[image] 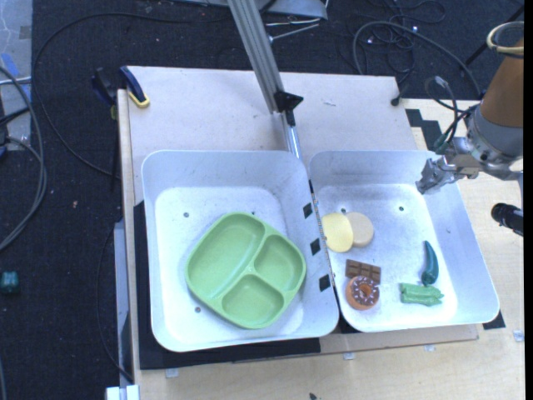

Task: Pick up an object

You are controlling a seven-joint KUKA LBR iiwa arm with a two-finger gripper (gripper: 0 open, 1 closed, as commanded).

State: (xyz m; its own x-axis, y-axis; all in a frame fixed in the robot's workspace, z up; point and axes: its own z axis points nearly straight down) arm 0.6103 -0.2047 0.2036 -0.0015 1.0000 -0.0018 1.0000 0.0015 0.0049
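Over at the right we see the claw (432, 178), hanging at the end of the grey arm (498, 144) with its orange band, above the upper right corner of the right bin (391, 175). It sits just over the bin's sloping wall. It looks small and dark from here, and we cannot tell whether it is parted or closed together. We see nothing gripped in it, and it is well apart from every item below.

Starting from the left, a small tool with a blue and yellow handle (133, 87) lies at the far left corner of the bench (350, 107). The left bin (166, 190) holds a light green divided plate (246, 269) with three compartments, lying flat near the middle of the bin.

A slanted metal pole (258, 44) comes down from the top and meets the bench just behind the place where the two bins join.

The right bin holds the loose items that could be picked up. Nearest the shared wall is a yellow round piece (337, 232), touching and partly overlapping a tan round piece (362, 229) on its right. Nearer the front edge lies a small brown chocolate bar (363, 270), and a frosted doughnut (363, 293) lies right up against its front side. Further right, near the front right corner, we see a bright green toy (420, 295) lying flat, and just behind it a slim teal piece (430, 262) running roughly front to back. These two are very close, though we cannot say whether they touch.
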